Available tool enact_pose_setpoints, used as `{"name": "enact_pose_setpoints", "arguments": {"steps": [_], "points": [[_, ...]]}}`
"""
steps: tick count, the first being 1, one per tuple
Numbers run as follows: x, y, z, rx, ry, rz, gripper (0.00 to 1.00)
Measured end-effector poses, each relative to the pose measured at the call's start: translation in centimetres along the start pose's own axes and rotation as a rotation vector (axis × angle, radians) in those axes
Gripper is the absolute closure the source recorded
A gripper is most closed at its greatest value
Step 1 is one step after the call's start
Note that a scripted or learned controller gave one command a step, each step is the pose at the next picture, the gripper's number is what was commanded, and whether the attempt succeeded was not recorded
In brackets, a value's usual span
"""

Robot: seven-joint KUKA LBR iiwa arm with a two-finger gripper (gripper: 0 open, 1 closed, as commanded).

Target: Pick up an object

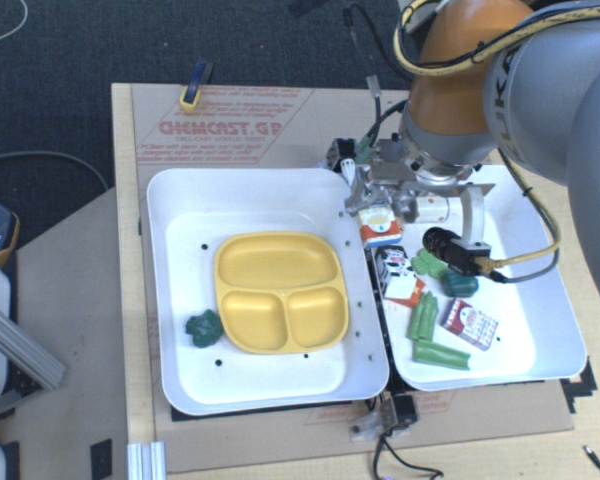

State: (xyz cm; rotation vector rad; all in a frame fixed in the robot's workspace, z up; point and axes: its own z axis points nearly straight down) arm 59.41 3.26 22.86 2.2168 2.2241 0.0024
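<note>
Claw (385,206): finger state cannot be told, low over right bin's (540,363) left edge | yellow divided plate (280,290): left bin (170,268) centre

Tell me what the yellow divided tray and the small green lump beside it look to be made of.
Yellow tray: likely moulded plastic, matte to satin; one even colour, with rounded, pressed-in compartments and a soft sheen. Green lump: probably soft rubber or plastic, dull finish; its outline is irregular and knobbly, but it is too small to tell for certain.
</note>
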Motion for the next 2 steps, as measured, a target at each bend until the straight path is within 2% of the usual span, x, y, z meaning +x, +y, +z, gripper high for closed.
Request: {"name": "enact_pose_setpoints", "arguments": {"steps": [1,2], "points": [[1.0,-1.0,0.5,0.006,0.0,0.002,1.0],[-0.6,-0.1,0.2,0.0,-0.001,0.005,1.0]]}}
